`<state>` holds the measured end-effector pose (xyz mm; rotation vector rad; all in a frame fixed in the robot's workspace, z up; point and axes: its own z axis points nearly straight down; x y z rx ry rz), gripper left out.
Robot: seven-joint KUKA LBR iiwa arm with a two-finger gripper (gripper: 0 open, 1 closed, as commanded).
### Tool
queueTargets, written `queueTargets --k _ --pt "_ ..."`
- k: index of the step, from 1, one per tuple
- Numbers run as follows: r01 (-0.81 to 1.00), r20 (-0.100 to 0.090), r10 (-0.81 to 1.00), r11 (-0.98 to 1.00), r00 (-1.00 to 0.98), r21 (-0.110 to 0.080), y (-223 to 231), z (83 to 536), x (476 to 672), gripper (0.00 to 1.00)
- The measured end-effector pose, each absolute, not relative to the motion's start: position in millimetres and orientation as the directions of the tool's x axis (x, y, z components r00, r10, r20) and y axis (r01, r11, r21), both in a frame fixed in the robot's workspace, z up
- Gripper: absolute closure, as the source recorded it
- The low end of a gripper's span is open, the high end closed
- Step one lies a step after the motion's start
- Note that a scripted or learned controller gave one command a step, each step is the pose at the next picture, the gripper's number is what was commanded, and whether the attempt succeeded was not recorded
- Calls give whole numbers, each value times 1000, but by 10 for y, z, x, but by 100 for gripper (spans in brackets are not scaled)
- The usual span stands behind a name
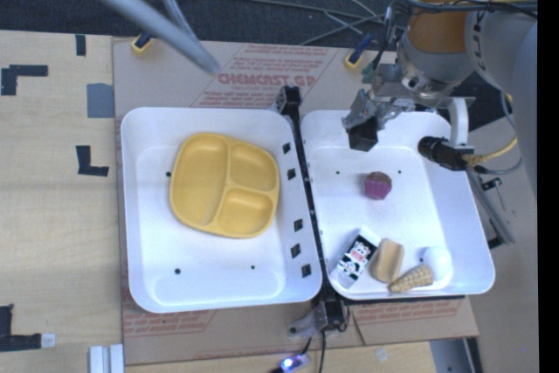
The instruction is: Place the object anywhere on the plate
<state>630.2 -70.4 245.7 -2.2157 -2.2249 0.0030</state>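
Observation:
A yellow plate (224, 185) with three compartments lies in the left bin (148, 275). In the right bin (454, 214) a small purple fruit-like object (377, 185) rests near the middle. My gripper (362, 134) hangs over the far left part of the right bin, up and to the left of the purple object and apart from it. Nothing shows between its dark fingers.
At the right bin's near edge lie a black-and-white cow-print carton (355, 259), a tan bread-like piece (387, 260) and a waffle cone (411, 279). A divider with black clips (300, 188) separates the bins. Cables run behind the bins.

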Motion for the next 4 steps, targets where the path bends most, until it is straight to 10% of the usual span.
queueTargets --k 4 --pt "1000 1 1000 8 -8 -2 1510 2321 5763 100"
